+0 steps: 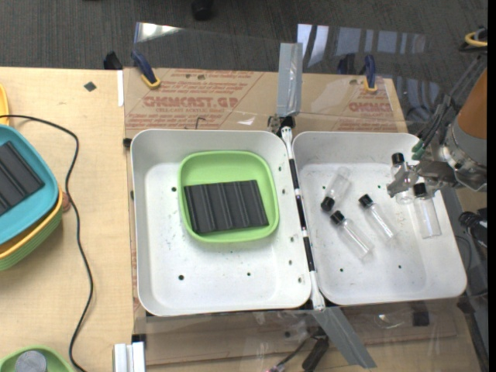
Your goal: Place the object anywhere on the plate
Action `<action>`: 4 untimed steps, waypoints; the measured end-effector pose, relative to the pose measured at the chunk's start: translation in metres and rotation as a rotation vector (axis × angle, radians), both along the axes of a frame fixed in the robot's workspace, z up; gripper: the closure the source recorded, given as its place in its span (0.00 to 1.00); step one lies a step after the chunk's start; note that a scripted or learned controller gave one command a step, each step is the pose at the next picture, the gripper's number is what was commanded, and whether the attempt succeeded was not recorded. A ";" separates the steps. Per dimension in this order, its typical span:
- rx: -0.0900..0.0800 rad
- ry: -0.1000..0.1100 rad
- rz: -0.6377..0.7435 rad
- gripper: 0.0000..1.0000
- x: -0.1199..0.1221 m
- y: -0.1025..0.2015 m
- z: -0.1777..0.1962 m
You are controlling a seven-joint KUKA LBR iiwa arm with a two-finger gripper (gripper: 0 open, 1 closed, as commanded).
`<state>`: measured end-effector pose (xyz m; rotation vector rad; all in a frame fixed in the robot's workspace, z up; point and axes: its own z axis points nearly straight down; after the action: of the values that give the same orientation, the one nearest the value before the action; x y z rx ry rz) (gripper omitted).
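Note:
A green square plate (229,169) lies in the left bin (155,231), with a dark grey ribbed slab (227,206) resting on it. Several clear vials with black caps lie in the right bin (387,281): one vial (336,187) near the centre, a second vial (351,232) below it, and a third vial (377,216) to their right. My gripper (408,179) hangs low over the right bin's right side. A fourth clear vial (427,214) with a black cap sits just below and right of the gripper, and another black cap (397,160) shows just above it.
Cardboard (201,99) with blue clamps lies behind the bins. On the wooden bench at the left stand stacked teal and yellow containers (23,196), with a black cable (77,231) trailing past them. A metal divider (297,208) separates the bins.

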<state>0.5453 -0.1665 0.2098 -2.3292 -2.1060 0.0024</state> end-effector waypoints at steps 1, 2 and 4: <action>0.000 0.000 0.000 0.00 0.000 0.000 0.000; -0.002 0.000 -0.233 0.00 -0.015 0.015 0.033; -0.004 0.003 -0.878 0.00 -0.011 -0.030 0.117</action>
<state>0.5341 -0.1965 0.3270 -3.0044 -0.9165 0.0085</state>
